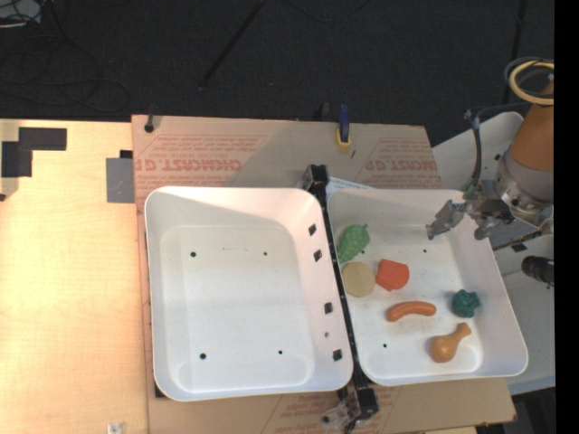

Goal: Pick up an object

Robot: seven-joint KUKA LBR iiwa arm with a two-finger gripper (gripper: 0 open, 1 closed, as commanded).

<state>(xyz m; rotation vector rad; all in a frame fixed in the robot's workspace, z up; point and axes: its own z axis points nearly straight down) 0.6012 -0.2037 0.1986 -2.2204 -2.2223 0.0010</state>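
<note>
- Near the right bin's [516,355] far right edge — gripper [461,217] hovers with its grip released, grasping nothing.
- Targets lie mid-bin and toward the near edge: green leafy piece [353,240], red block [392,275], sausage [412,311], drumstick [449,343].
- Risk — items sit close together; a descent may nudge a neighbour, or clip the bin wall.

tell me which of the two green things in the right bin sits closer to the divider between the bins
The light green leafy piece, lying by the bin's left wall next to the divider. The darker teal-green piece sits far over toward the bin's right side.
</note>
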